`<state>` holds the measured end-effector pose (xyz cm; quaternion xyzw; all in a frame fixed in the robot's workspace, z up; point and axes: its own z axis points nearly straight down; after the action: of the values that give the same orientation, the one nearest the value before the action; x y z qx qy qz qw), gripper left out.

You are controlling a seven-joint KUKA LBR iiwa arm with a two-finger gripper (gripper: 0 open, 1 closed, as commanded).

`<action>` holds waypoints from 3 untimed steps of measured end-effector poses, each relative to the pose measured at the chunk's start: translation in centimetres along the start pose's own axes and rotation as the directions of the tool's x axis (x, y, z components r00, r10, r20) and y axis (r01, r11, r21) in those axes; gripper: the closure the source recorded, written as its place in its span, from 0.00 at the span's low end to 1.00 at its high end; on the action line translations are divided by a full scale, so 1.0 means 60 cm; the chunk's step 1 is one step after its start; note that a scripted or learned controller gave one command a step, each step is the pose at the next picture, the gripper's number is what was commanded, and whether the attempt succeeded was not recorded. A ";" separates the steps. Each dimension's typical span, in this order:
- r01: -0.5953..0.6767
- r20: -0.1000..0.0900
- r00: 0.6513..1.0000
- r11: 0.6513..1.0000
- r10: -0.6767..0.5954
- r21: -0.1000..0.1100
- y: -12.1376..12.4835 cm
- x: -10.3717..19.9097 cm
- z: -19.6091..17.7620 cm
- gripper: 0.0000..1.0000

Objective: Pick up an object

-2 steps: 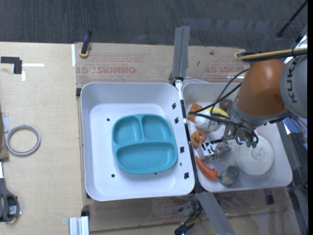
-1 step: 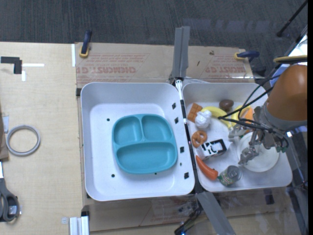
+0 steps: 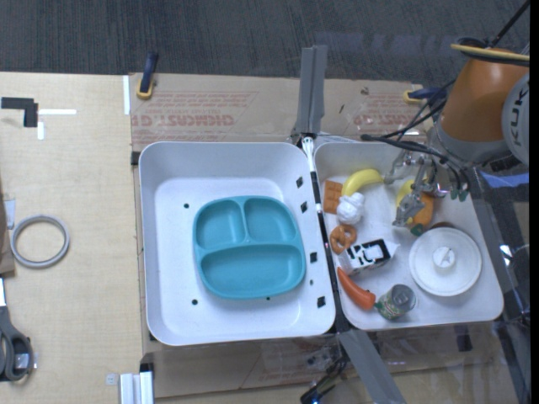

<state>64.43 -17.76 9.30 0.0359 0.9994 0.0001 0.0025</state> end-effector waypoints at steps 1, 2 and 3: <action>0.001 0.007 1.000 1.000 -0.001 0.001 0.000 -0.003 -0.019 1.00; 0.040 -0.001 0.999 0.999 -0.040 0.001 -0.018 0.100 0.000 1.00; 0.041 -0.001 0.999 0.999 -0.041 0.001 -0.018 0.099 0.000 0.00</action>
<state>58.39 -18.43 9.29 0.0155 0.9999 -0.0003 0.0020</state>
